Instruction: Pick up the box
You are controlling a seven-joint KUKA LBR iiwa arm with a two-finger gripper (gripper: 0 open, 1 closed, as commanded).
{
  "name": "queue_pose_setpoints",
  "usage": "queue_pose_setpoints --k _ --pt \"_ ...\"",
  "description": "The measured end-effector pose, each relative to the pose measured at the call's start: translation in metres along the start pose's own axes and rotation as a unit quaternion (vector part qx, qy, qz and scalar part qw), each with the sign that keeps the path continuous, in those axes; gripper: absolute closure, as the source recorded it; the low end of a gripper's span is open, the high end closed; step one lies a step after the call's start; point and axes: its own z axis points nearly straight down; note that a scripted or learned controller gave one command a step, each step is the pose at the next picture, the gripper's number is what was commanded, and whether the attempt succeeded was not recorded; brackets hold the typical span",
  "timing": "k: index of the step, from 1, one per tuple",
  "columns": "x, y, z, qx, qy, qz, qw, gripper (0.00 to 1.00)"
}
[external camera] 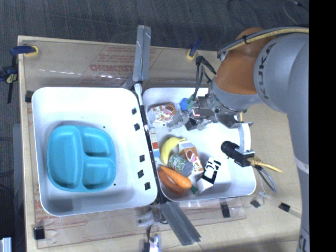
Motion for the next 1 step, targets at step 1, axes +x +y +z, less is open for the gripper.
queue_pose_setpoints --k 1 --pt "-0.0292 -0.0426 0.1063 -0.01 0.0 0.088 0.9961 0.0"
